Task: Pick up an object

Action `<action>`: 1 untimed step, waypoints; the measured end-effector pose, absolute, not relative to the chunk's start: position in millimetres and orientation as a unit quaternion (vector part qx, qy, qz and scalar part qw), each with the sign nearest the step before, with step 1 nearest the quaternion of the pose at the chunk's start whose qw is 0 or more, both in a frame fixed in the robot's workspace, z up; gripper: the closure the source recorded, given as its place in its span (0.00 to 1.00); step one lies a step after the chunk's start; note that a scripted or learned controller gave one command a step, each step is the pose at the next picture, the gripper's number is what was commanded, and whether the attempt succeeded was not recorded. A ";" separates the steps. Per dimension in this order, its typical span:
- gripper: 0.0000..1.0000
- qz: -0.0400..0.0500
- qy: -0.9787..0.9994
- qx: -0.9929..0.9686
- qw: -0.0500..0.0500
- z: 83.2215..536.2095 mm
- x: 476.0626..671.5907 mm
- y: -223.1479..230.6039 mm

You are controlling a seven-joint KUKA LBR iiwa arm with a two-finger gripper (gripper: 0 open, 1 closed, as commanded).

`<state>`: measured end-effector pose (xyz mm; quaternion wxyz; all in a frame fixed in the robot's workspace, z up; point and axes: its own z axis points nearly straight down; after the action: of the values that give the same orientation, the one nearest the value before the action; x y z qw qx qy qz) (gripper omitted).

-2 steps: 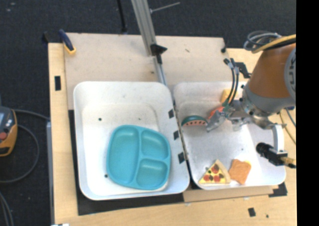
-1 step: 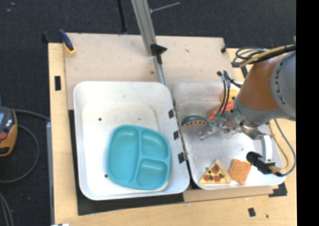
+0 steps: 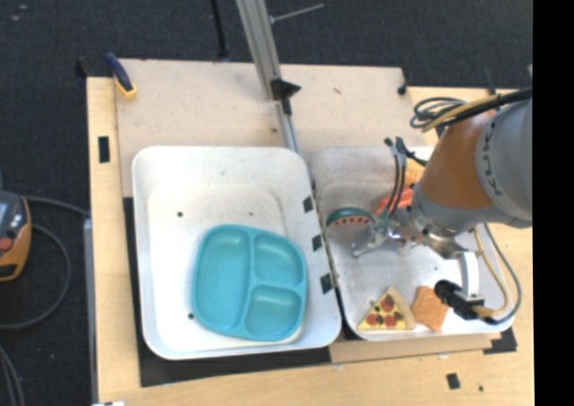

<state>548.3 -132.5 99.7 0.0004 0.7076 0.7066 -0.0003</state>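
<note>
Two shallow white bins sit side by side on the wooden tabletop (image 3: 224, 108). The left bin (image 3: 161, 180) holds one turquoise plastic plate with three compartments (image 3: 249, 282). The right bin (image 3: 352, 171) holds three visible things: one triangular toy pizza slice with red dots (image 3: 387, 313) near its front edge, one orange block (image 3: 430, 307) just beside the slice, and one small teal ring-shaped item (image 3: 344, 215) close to the metal pincer (image 3: 369, 241). How far the pincer is open cannot be told.
</note>
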 end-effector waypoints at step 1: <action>1.00 0.003 0.705 0.709 0.003 113.8 550.8 -132.6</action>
<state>550.8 -132.6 113.8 0.0025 0.7087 0.7055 0.0028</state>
